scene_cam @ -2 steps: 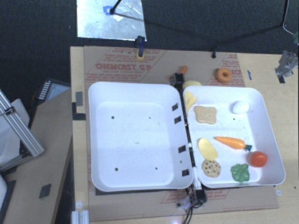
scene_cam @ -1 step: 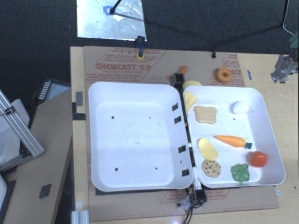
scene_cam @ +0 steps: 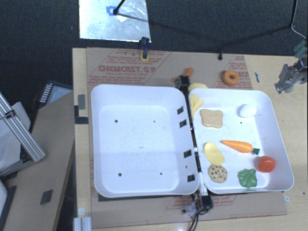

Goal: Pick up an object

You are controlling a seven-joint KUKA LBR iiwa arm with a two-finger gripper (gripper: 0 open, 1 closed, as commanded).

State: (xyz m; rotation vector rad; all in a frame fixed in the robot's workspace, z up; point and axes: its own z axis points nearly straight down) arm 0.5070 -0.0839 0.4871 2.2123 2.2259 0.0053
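Cardboard-topped bench bears 2 white bins, dark carpet beyond.

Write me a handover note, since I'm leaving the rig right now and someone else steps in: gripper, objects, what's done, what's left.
Gripper: at the right edge of the bench, outside the bins, above nothing pickable; finger state unreadable.
Right bin: bread slice, white egg, carrot, tomato, green leaf, cookie, yellow oval piece, all lying loose.
Donut sits on the bench behind the bin.
Done: nothing picked.
Left: reach into the bin, grasp one object, lift.
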